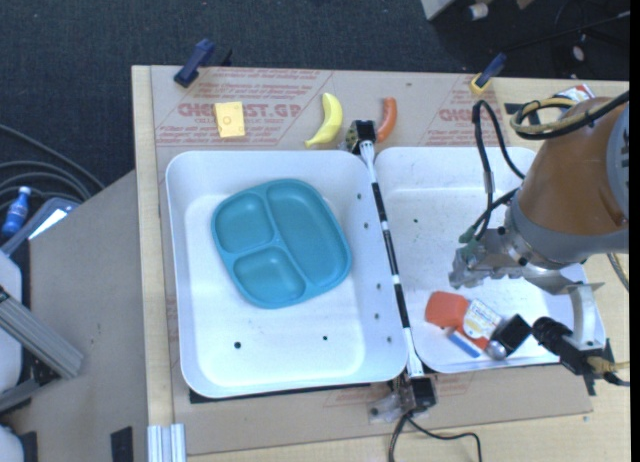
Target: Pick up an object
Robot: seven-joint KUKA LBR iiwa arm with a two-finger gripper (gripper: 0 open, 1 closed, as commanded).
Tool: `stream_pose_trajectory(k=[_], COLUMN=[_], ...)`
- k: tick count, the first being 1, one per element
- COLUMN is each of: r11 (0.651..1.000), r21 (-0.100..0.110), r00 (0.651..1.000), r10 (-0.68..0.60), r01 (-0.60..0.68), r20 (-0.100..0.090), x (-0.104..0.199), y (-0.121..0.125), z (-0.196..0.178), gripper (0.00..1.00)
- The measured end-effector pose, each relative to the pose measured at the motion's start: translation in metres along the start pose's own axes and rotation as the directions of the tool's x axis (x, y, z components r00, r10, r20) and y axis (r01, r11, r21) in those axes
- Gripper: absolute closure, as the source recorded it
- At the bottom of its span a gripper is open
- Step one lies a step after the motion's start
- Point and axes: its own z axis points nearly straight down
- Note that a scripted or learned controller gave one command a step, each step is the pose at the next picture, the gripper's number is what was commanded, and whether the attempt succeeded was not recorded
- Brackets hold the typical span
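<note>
Trouble could have come from the red object lying against a small packet and black piece at the lower right of the frame, inside the right bin: a descending claw might nudge all three. The arm hung bent over that bin, claw just above the cluster; its opening could not be judged.

Glossy white plastic bins; smooth, matt teal plastic divided plate; pale wooden surface under printed brown cardboard; glossy yellow plastic banana.
</note>
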Motion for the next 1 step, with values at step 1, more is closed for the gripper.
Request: stream_pose_trajectory(k=[1], r11=[1.0], r21=[0.0], r00=[1.0], r10=[0.0], r01=[0.0], r20=[0.0], x=[-0.0002], y=[-0.0002], z=[0.0001], gripper=[0.0])
